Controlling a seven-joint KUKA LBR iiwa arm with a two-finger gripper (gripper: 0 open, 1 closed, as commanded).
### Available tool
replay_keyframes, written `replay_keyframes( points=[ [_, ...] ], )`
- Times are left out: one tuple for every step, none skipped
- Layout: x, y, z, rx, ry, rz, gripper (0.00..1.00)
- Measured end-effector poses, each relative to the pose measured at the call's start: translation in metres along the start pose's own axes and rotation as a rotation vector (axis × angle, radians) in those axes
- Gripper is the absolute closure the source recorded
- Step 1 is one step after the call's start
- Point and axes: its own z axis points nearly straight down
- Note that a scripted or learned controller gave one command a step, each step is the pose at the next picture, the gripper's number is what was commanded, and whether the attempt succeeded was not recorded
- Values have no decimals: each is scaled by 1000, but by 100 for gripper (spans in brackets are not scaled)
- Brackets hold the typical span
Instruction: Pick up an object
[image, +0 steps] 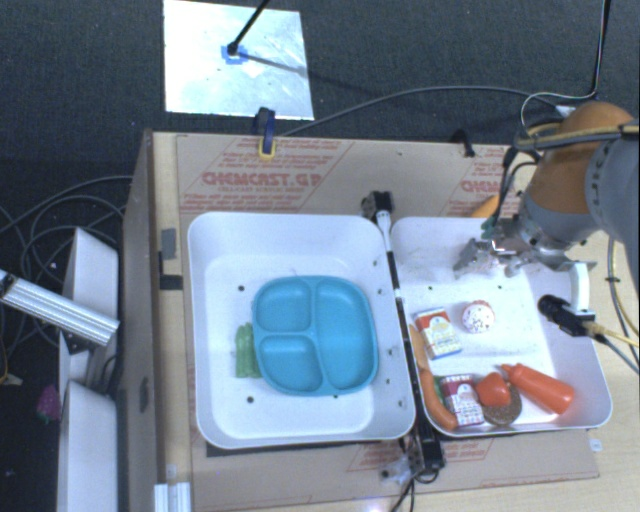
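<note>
Nearest the camera, along the front wall of the right bin (600, 400), the loose items are crowded together: a long orange carrot (428, 385) lies against the bin's left wall, a small red-and-white carton (461, 397) sits just beside it, a red tomato-like piece (494, 389) rests on a brown round thing (505, 409), and an orange-red bottle shape (541, 387) lies tilted at the right end of the group. They look heaped toward that low edge, which would make any one of them awkward to pinch without nudging a neighbour. A little farther in, a second small carton (438, 333) and a white speckled ball (478, 317) stand more apart, so in my judgement they are the easier candidates for a pick. In the left bin (215, 250) a blue divided plate (314, 334) lies flat in the middle with a green piece (245, 351) touching its left rim. Farther back in the right bin, the gripper (488, 255) hangs low over bare white floor, well apart from the objects; whether its fingers are spread or closed cannot be told, and nothing is visibly between them. Beyond, the table (300, 170) carries printed cardboard.
</note>
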Motion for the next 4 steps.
replay_keyframes(
  points=[
    [22,-42,37,5,1,1,0],
    [21,-40,25,1,0,0,100],
    [21,-40,25,1,0,0,0],
    [-16,9,36,1,-1,-1,0]
  ],
)
